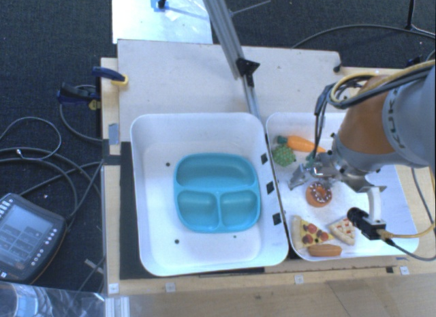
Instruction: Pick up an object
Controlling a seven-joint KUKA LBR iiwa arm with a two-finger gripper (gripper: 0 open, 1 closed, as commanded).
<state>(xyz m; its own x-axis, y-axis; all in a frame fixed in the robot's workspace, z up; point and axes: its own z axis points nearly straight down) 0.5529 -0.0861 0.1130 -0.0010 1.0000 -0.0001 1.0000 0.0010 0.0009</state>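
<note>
The right bin (pixel 402 220) holds toy food: an orange carrot (pixel 300 144), a green broccoli (pixel 283 154), a brown donut (pixel 318 194), a pizza slice (pixel 307 230), a second wedge-shaped slice (pixel 343 230) and a hot dog (pixel 324 249). My gripper (pixel 304 174) hangs low over this bin, between the broccoli and the donut, just below the carrot. Nothing shows as held in it. The wrist and its orange band cover the bin's upper right part.
In the left bin (pixel 153 240) lies a blue three-compartment plate (pixel 218 191). A metal pole (pixel 228 33) slants down from the top to the gap between the bins. Cables and a small black box (pixel 366 225) hang by the wrist over the right bin.
</note>
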